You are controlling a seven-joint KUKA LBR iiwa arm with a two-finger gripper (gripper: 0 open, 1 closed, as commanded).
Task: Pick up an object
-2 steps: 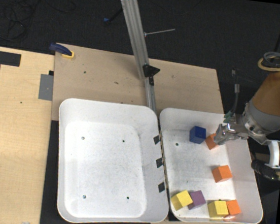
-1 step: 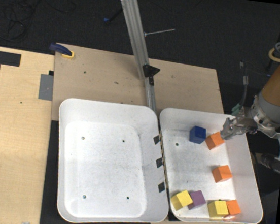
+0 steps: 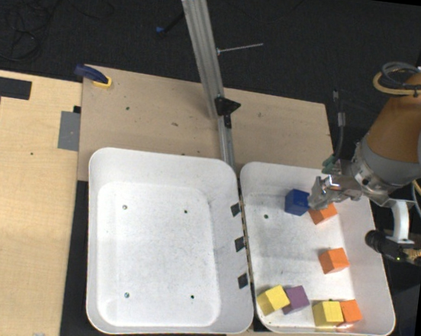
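Blocks, all in right bin: blue cube near top, orange block just beside it, tilted. Orange cube mid. Bottom row: yellow, purple, yellow, orange.

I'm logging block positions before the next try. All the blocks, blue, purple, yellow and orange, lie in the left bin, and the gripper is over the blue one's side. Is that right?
One thing is wrong: the bin. The camera view shows the blue block, purple block, yellow blocks and orange blocks all in the right bin, not the left bin. The gripper is beside the blue block, as you say.
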